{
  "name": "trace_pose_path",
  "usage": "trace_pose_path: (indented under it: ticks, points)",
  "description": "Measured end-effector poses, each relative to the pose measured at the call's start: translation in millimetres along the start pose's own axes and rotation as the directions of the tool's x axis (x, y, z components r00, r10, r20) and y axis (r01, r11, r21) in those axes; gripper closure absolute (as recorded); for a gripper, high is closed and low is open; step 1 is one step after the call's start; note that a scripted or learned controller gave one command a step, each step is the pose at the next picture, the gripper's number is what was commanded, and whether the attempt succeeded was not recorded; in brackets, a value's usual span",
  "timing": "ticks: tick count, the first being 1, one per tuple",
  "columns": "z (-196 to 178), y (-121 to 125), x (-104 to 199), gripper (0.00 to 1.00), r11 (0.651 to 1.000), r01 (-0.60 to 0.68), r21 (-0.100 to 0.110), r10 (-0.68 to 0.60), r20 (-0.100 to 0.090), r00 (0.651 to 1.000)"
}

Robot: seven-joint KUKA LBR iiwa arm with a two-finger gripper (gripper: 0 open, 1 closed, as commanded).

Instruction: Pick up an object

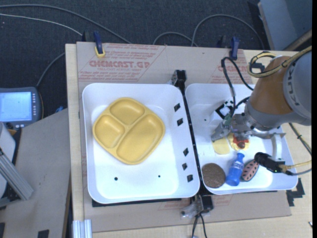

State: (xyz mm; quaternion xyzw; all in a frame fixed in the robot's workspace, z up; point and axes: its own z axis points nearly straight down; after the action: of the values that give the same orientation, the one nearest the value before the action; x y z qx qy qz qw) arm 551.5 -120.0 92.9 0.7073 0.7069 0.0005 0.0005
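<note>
A small lit screen [17, 105] stands off the bench [124, 58] at 9 o'clock. The bench top is a pale board with red lettering, held at its far edge by two blue clamps [99, 44].

The left bin [89, 133] holds one thing: a yellow divided plate [129, 130] with three compartments. It lies flat toward the 10 o'clock part of the bin floor, and the 5 o'clock part is bare white.

The right bin [203, 90] lies just beside the left bin and carries everything else. A brown round disc [213, 175] lies at the right bin's 7 o'clock corner. A pale yellow block [222, 146] sits at 12 o'clock of the disc, near the bin's middle. A blue bottle [236, 169] lies tilted just beside the disc, at its 3 o'clock, with its cap toward 12 o'clock. A small red-and-yellow piece [240, 143] sits at 3 o'clock of the block, close to it. A speckled pinkish oval [250, 170] lies against the bottle's 3 o'clock side.

The pincer [230, 130] hangs over the middle of the right bin, just at 12 o'clock of the block and the red-and-yellow piece. Whether it is wide, narrow or gripping anything cannot be told from this view. The arm [272, 93] with its orange band enters from 3 o'clock.
</note>
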Motion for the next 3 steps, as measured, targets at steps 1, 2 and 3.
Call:
trace_pose_path:
  ticks: [1, 2, 3]
  points:
    - [3.2, 2.7, -2.0, 0.00, 1.000, -0.001, -0.005, 0.001, 0.003, 1.000]
    - [-8.1, 4.0, -1.5, 1.00, 1.000, -0.001, -0.009, 0.001, 0.002, 1.000]
    - [-53.2, 10.9, 1.9, 1.00, 1.000, 0.002, -0.002, -0.002, 0.001, 1.000]
